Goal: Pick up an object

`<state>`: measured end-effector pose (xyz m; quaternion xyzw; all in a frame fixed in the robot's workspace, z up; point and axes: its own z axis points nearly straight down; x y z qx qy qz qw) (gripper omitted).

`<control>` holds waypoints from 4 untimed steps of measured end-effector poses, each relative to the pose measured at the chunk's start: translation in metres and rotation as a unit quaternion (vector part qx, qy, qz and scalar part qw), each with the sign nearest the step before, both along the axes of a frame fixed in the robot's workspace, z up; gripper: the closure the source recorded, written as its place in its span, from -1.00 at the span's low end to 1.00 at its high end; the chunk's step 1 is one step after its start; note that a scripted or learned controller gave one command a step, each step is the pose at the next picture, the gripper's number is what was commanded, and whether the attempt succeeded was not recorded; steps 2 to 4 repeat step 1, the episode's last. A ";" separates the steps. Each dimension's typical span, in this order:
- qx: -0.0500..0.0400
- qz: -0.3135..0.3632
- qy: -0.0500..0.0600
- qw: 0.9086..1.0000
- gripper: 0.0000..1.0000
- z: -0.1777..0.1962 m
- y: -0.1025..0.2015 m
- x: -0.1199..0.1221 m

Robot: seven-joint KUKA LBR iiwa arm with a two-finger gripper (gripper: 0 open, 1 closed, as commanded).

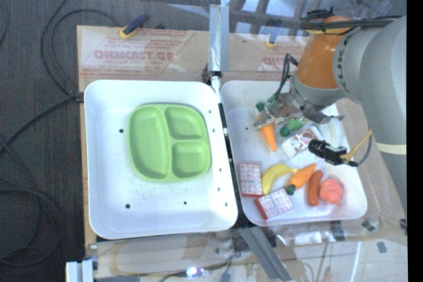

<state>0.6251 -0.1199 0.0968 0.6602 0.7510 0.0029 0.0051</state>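
We see the pincer (276, 114) low over the small carrot (268, 137) at right of frame, grip unclear, nothing lifted yet.

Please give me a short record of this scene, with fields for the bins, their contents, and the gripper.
left bin: holds a green divided plate
right bin: holds a banana, two carrots, a sausage, a pink round item, two small red-white boxes
gripper: low over the right bin's far part, near the upper carrot
grasp: not clear from this view
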 end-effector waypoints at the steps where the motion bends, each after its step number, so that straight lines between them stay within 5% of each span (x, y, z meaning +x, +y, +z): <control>1: 0.001 0.027 0.008 1.000 1.00 0.118 0.059 0.003; 4: 0.001 0.027 0.008 1.000 1.00 0.118 0.059 0.003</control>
